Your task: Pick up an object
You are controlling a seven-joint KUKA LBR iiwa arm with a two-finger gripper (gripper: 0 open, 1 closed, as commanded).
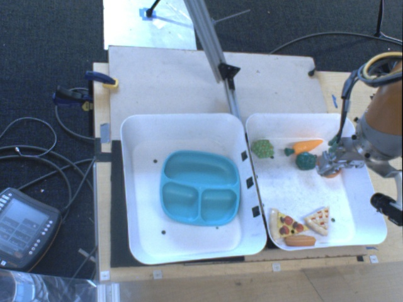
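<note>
Claw (pixel 329 167) lowered into the right bin (pixel 378 230), finger state impossible to tell, just right of a dark green toy (pixel 306 162) and directly over a small orange-red object (pixel 330 174). Toy carrot (pixel 303 146) just above the green toy, toy broccoli (pixel 262 148) farther left, two pizza slices (pixel 301 220) and a hot dog (pixel 300 240) well below. Blue divided plate (pixel 200 187) in the left bin (pixel 141 228).

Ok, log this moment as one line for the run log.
hand: low in right bin, over small orange thing | near: dark green toy, carrot | blue tray: left bin
</note>
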